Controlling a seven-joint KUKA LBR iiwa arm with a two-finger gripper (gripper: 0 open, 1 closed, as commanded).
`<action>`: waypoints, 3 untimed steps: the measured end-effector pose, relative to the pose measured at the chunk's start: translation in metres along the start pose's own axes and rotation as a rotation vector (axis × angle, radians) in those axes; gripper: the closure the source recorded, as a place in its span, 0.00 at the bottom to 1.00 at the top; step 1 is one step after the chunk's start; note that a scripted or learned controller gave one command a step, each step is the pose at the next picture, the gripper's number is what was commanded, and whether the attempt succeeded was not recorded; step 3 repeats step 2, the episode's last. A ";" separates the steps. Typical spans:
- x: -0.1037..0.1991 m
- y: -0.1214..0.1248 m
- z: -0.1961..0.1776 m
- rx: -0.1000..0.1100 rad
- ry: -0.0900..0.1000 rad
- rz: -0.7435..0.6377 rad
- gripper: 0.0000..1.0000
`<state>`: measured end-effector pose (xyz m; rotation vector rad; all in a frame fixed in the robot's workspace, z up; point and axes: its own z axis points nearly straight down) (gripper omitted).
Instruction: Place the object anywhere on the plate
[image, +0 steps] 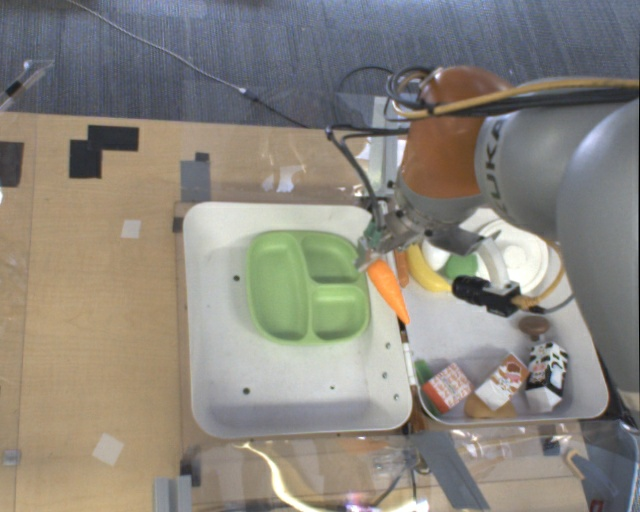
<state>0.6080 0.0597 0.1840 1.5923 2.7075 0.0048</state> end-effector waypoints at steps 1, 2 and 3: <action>0.010 0.058 -0.001 -0.002 -0.002 0.284 1.00; 0.009 0.057 -0.002 -0.002 -0.003 0.285 0.00; 0.009 0.057 -0.002 -0.002 -0.003 0.285 0.00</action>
